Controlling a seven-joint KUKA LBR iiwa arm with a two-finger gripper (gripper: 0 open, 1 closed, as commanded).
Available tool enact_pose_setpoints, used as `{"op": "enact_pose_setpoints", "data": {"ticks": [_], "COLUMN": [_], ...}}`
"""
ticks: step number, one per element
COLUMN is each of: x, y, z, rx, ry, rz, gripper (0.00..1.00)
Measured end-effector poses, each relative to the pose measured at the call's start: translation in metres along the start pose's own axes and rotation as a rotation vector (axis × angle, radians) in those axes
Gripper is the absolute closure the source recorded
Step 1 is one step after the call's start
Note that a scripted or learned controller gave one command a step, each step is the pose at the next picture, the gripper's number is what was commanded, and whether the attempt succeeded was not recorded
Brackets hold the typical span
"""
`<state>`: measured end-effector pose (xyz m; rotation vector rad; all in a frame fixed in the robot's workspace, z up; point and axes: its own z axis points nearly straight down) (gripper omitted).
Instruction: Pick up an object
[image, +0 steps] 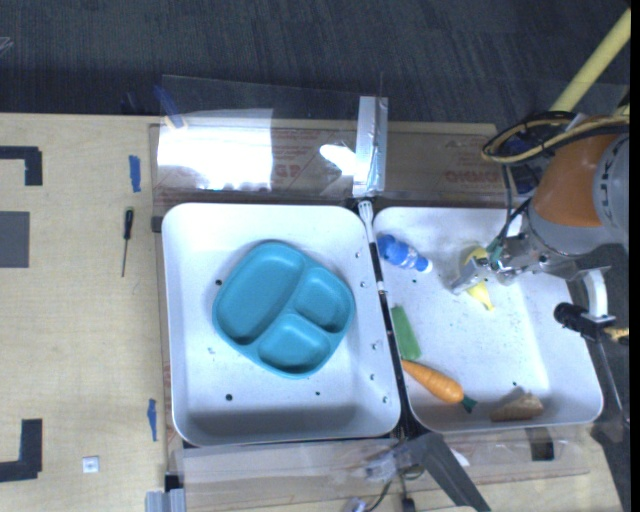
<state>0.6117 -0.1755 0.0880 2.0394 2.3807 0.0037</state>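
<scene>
Yellow thing (483, 293) under my fingers (478, 272) is half hidden, can't tell if they're gripping. Right bin (560, 345) has bottle (402, 253), carrot (433, 381); left bin (190, 300) holds blue tray (283, 306).

Bright overhead light; glare on the plastic sheet (250, 150).

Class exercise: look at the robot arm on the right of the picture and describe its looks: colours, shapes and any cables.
The arm is a rounded grey body with an orange band above the wrist. Yellow and black cables loop beside it near the top. At its end is a small metal claw with black parts.
</scene>
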Motion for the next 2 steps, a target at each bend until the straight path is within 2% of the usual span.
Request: {"op": "enact_pose_setpoints", "data": {"ticks": [1, 2], "x": [0.001, 0.096], "y": [0.002, 0.0], "z": [-0.011, -0.1], "rx": [-0.004, -0.002], "ry": [-0.002, 0.004], "rz": [-0.003, 0.1], "gripper": [1.0, 1.0]}}
